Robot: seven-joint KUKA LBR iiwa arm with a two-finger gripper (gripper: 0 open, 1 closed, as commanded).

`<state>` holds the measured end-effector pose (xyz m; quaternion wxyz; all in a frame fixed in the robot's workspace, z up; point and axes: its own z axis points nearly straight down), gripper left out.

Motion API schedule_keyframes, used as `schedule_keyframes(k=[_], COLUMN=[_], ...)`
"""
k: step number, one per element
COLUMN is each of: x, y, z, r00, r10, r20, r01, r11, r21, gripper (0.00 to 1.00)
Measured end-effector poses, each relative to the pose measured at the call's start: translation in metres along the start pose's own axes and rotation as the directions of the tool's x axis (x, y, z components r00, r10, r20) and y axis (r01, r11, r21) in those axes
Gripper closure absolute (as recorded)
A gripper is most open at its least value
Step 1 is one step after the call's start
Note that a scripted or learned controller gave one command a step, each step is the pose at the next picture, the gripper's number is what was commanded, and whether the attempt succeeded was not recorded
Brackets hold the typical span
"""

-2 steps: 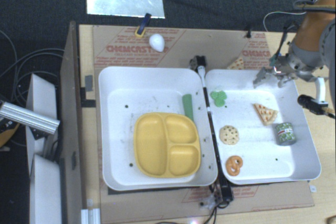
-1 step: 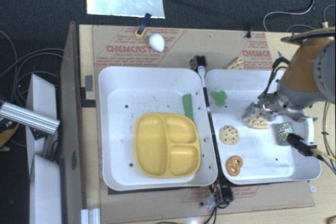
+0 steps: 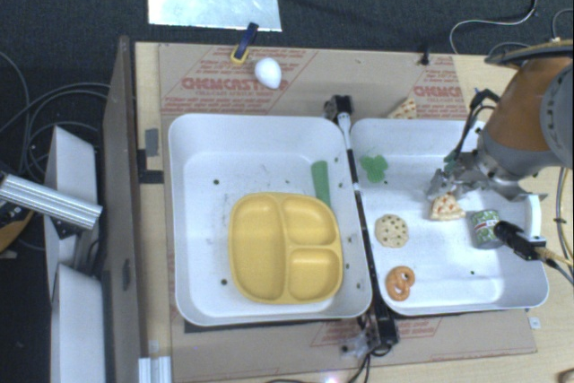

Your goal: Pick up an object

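My gripper (image 3: 447, 185) hangs low over the middle of the right bin (image 3: 520, 291). A pizza slice toy (image 3: 446, 209) lies on the bin floor just in front of it, touching or nearly touching its tip. A green can (image 3: 485, 227) lies a little to the right of the slice. A chocolate-chip cookie (image 3: 391, 230) and a pretzel (image 3: 400, 282) rest nearer the bin's left side, and a green leafy piece (image 3: 373, 166) sits at its back left.
The left bin (image 3: 202, 157) holds a yellow divided plate (image 3: 285, 247) and a green stick (image 3: 320, 182). Behind the bins, on the cardboard, lie a white egg (image 3: 267, 72), a blue and yellow tool (image 3: 242, 45) and another pizza slice (image 3: 404, 109).
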<state>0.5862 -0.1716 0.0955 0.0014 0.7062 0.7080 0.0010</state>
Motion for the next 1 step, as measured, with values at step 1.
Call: schedule_keyframes(k=[1], x=[0.0979], y=[-0.0370], z=[-0.0946], r00=[1.000], r10=[-0.010], r20=[-0.004], r01=[0.010], r11=[1.000], r21=[-0.003], gripper=[1.00])
